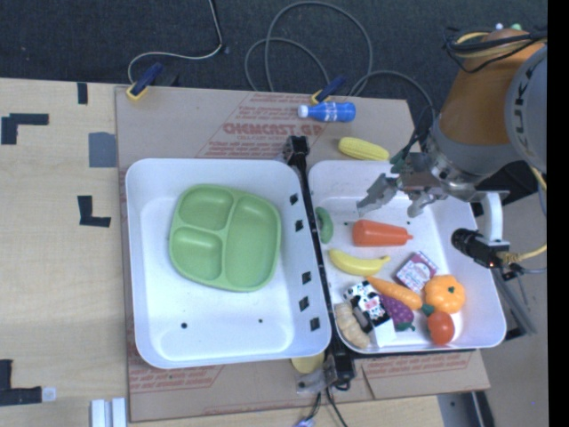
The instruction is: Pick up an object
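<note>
Orange carrot (381,233) lies in the right bin (462,238), just below the gripper (397,197), whose fingers hang spread wide with nothing between them. Nothing is lifted yet; the descent, the closing and the lift all remain.

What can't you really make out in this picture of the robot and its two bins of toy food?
- Green piece in the right bin: the divider between the bins partly hides it, so its kind is unclear.
- Yellow thing below the bins: tucked under the rim, mostly hidden.
- Purple packet: print too small to read.
- Black-and-white toy: too small and blurred to name.
- Arm: cut off by the top edge.
</note>
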`<state>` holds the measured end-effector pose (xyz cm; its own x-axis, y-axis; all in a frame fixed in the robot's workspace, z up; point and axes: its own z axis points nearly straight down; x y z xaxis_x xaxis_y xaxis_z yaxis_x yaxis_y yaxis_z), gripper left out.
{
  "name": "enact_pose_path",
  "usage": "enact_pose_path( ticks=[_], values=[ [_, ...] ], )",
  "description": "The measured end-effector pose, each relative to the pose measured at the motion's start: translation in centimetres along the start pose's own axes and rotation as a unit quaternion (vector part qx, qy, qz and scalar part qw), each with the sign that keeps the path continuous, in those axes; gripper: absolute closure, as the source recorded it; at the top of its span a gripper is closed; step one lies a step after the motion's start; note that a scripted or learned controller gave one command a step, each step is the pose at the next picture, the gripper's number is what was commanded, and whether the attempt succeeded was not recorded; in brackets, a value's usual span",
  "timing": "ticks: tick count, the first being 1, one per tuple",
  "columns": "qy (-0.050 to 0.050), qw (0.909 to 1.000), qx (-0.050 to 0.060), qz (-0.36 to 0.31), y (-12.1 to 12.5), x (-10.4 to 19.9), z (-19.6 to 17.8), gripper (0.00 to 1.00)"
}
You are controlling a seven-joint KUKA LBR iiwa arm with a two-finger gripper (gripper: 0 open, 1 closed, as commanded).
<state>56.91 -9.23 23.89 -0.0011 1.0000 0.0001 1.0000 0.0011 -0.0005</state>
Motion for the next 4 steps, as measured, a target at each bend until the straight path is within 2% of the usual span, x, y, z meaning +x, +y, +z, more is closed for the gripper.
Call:
enact_pose_path(
  ticks=[1, 2, 3, 4],
  values=[
    [-0.002, 1.0, 0.001, 0.001, 3.2, -3.1, 15.7, 0.0],
    [0.0, 1.0, 0.0, 0.0, 3.4, -2.9, 14.0, 1.0],
    [0.002, 1.0, -0.003, -0.003, -0.4, 4.6, 4.9, 1.0],
    [0.0, 1.0, 0.0, 0.0, -0.5, 4.2, 5.5, 0.0]
  ],
)
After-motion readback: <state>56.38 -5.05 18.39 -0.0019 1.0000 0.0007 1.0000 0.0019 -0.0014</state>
